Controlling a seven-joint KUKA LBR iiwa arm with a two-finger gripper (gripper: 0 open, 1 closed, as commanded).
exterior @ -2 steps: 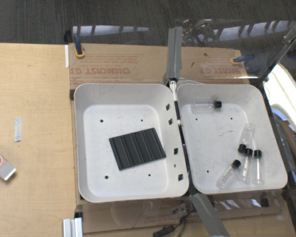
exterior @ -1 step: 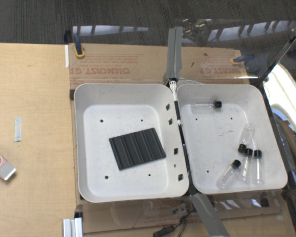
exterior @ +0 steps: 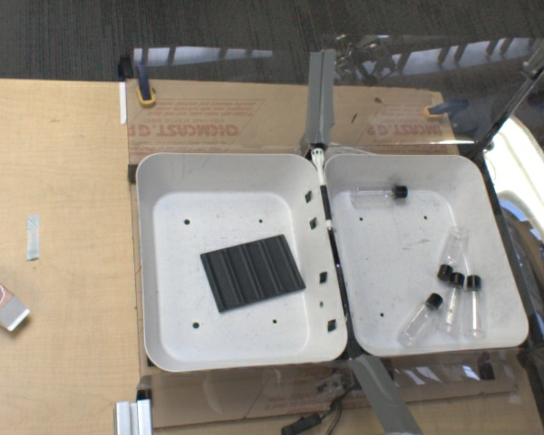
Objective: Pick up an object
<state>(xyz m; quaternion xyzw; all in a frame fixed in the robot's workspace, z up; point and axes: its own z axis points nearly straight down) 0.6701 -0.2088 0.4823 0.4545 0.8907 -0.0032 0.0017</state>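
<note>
A dark grey ribbed rectangular pad (exterior: 252,272) lies flat in the left bin (exterior: 163,175), a little below its middle. The right bin (exterior: 476,175) holds several clear tubes with black caps. One tube (exterior: 381,192) lies near the bin's far edge. Three more lie close together at the lower right: one (exterior: 418,317) slanted, one (exterior: 453,270) along the right slope, one (exterior: 473,304) upright in the view.
Both bins sit on brown cardboard (exterior: 218,120) with clamps at the back. A grey divider post (exterior: 320,98) stands between the bins at the far side. On the wooden bench to the left lie a small strip (exterior: 33,237) and a small block (exterior: 2,303).
</note>
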